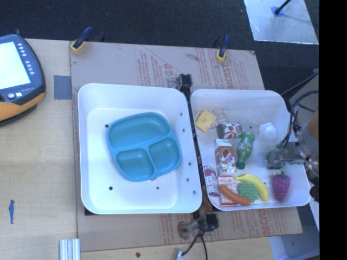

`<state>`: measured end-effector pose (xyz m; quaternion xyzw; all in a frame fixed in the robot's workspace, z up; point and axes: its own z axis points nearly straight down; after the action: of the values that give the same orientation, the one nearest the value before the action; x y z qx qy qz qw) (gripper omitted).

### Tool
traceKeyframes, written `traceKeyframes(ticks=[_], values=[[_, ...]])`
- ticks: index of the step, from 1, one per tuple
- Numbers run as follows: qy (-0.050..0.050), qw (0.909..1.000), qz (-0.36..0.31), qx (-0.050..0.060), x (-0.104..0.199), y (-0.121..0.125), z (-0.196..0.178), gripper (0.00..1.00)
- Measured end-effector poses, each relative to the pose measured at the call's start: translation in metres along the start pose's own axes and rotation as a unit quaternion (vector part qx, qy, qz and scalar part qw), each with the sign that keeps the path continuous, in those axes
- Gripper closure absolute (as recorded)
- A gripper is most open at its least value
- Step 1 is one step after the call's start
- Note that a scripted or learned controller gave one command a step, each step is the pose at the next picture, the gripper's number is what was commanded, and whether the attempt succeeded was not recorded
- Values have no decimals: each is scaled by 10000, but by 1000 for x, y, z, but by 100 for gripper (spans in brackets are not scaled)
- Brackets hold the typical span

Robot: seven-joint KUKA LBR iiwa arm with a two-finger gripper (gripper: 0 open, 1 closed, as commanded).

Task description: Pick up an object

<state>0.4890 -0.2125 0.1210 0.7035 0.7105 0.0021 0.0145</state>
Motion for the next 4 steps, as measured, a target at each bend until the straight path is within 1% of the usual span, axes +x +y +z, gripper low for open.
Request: traceKeyframes(ticks=[1,2,3,4], values=[[89,9999,27,126,10,-10,-97,100],[93,9999,25,123,37,-9,-132,100],[96,9999,19,137,87,-8,-140,100],[95,9999,20,138,87,-8,-140,0]])
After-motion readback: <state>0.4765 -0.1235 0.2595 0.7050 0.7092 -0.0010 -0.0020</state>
